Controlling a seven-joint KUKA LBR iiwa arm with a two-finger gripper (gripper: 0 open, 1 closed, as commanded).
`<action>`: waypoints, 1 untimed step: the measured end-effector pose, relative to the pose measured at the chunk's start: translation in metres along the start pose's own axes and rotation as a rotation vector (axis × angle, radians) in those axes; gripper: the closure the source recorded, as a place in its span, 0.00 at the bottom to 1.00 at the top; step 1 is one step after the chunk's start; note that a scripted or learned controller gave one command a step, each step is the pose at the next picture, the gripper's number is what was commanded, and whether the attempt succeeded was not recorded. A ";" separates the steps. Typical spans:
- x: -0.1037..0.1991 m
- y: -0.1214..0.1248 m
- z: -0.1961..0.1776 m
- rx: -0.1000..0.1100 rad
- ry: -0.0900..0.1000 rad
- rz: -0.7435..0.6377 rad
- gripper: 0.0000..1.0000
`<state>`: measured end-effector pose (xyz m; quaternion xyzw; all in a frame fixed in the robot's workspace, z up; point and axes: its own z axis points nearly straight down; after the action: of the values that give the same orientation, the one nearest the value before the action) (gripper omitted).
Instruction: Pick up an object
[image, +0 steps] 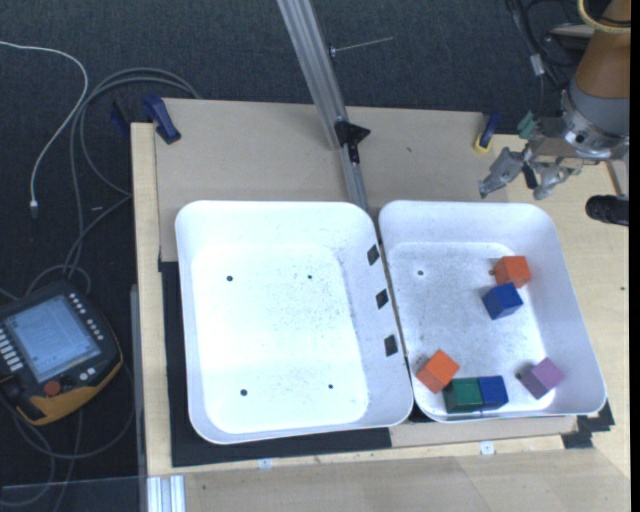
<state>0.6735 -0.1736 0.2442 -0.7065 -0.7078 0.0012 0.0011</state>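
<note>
The grey arm's two-finger hand (521, 176) hangs above the pale wooden surface (420, 150), just past the 1 o'clock corner of the right-hand shallow white plastic bin (570, 300). Its fingers are spread wide with nothing between them, so no pick is under way; by my reading it is parked clear of the bins so the camera gets an unblocked look at the contents.

All the candidates sit in that right bin. A small orange cube (512, 269) lies toward 2 o'clock with a blue cube (502, 300) touching it on the 7 o'clock side. Along the near wall, around 6 o'clock, a second orange block (437, 370), a dark green block (463, 394) and another blue block (492, 391) crowd together, probably slid down against the sloped rim. A purple block (542, 376) rests at 5 o'clock, slightly apart.

The left white bin (200, 330) lies beside it across dark hinge-like tabs (381, 298). The purple block looks the easiest grasp, since its sides are free.
</note>
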 end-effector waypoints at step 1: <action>-0.037 -0.054 0.123 -0.006 -0.002 0.003 0.00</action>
<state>0.6193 -0.2112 0.1211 -0.7076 -0.7066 -0.0004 -0.0016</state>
